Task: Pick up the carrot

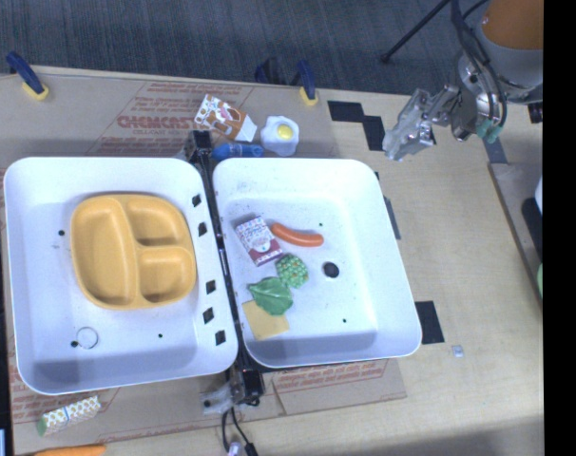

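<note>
Grey arm's end effector point(408, 133) hangs above the table, off the right bin's upper right corner; whether it is wide or narrow cannot be told.

The slim orange carrot point(297, 236) lies on its side in the right shallow white bin point(364, 183), just right of a small red-and-white carton point(256, 239) and above a green knobbly ball point(291, 272). A green leaf point(271, 296) rests on a yellow flat slice point(266, 322). The left shallow white bin point(31, 183) holds a yellow three-part plastic tray point(133, 250).
</note>
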